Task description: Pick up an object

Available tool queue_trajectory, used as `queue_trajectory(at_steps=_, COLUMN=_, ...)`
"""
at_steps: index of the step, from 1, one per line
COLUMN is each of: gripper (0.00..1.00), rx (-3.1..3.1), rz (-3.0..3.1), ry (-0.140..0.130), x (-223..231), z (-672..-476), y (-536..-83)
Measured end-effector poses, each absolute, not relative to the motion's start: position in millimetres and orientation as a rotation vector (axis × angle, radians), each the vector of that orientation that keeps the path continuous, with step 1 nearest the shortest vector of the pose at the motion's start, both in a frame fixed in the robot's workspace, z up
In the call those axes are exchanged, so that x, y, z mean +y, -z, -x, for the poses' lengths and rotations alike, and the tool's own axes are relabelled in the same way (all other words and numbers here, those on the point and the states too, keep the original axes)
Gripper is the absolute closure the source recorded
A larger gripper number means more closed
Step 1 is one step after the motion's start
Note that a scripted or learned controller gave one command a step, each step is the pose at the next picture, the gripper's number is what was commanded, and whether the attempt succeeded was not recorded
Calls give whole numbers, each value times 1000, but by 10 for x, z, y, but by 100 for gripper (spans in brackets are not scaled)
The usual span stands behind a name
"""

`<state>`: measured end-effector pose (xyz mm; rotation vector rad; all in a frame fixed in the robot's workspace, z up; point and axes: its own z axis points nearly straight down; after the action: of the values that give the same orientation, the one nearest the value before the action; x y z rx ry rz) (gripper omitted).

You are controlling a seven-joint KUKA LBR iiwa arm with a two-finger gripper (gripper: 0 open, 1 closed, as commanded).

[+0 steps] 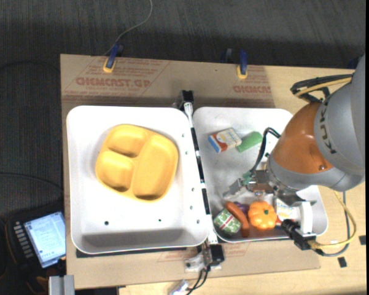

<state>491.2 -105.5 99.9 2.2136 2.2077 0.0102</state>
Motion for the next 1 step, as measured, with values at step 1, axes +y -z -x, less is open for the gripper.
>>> queue_trajectory(at_steps=1, gripper=0, rx=2206, rz=-2214, ry=-5, x=-983, z=-4877, y=-892)
